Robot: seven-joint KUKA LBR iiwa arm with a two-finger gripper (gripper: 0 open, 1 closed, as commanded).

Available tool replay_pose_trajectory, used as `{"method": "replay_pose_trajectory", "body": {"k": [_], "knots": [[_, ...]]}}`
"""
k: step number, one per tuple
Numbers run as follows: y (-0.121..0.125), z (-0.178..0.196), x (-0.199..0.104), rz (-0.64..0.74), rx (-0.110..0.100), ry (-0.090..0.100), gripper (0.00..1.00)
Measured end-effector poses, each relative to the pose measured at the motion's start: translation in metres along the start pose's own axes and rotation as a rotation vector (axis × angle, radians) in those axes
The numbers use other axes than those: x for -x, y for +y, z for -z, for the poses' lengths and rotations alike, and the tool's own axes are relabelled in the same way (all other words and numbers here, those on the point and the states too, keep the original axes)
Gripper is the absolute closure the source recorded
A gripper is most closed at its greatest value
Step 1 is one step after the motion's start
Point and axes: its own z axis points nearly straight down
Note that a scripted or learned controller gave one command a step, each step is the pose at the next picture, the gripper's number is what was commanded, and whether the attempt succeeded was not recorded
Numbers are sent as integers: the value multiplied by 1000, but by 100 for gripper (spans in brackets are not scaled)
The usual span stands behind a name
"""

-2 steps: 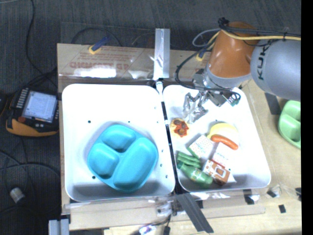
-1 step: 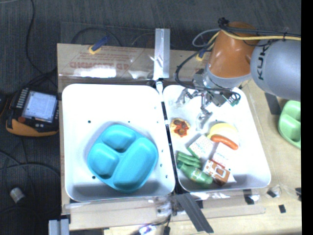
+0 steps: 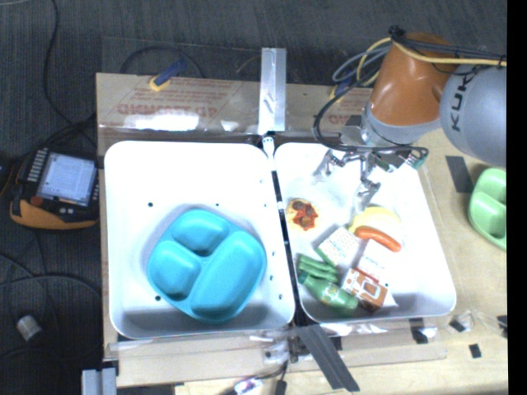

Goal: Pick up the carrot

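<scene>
The two-finger metal gripper [image 3: 347,174] hangs with fingers spread and empty above the right white bin [image 3: 428,220], apart from the orange carrot [image 3: 378,237].

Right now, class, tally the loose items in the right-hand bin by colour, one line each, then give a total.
Orange: 1, the carrot
Yellow: 1, a yellow piece
Green: 2, green pieces and
Red and dark: 1, a small round item
White packets: 2
Total: 7
</scene>
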Motion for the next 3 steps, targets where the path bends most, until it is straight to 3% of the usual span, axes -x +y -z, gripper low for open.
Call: {"method": "replay_pose_trajectory", "body": {"k": [1,2,3], "knots": [[-37,67,-40,14,-1,-1,0],[4,-10,-47,84,-1,-4,0],[52,-29,-57,215,-10,-5,0]]}}
